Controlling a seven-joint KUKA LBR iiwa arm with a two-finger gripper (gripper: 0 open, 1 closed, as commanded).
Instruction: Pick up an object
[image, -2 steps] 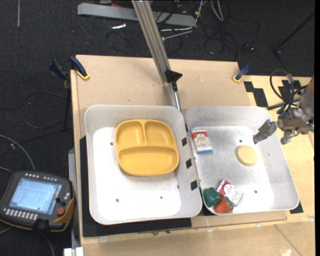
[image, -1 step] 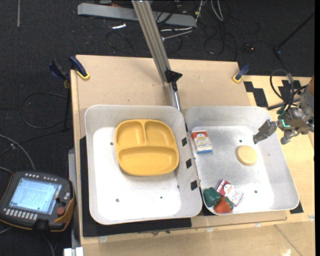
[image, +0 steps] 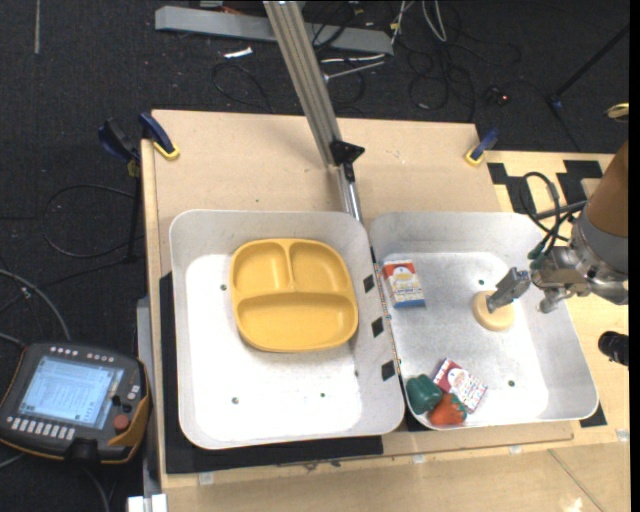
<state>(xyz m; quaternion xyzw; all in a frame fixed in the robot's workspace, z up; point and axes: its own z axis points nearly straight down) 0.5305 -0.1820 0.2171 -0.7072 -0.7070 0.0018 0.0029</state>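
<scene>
- Camera view, looking down at a slant: two shallow white bins sit side by side on the bench (image: 250, 160), the left bin (image: 200, 400) and the right bin (image: 560, 390).
- A yellow divided plate (image: 295, 295) lies in the upper middle of the left bin, upright, with three compartments.
- In the right bin, a small red-and-white carton (image: 404, 282) lies near the upper left, close to the wall shared with the left bin.
- A round, pale tan disc-shaped object (image: 494, 314) rests near the middle of the right bin; what it is cannot be made out.
- The gripper (image: 524, 287) reaches in from the right, and one dark finger (image: 508, 288) comes down onto the top of the disc or just above it; contact cannot be confirmed. Whether the gripper is spread or closed cannot be told, as its parts overlap at this angle.
- The arm (image: 610, 220) is cut off by the right edge.
- At the lower left corner of the right bin, a green piece (image: 421, 392), a red piece (image: 449, 411) and a small red-and-white packet (image: 461, 384) lie bunched together, touching; their exact shapes are hard to read.
- A teach pendant (image: 70, 398) with a lit screen lies on the floor left of the bench.
</scene>
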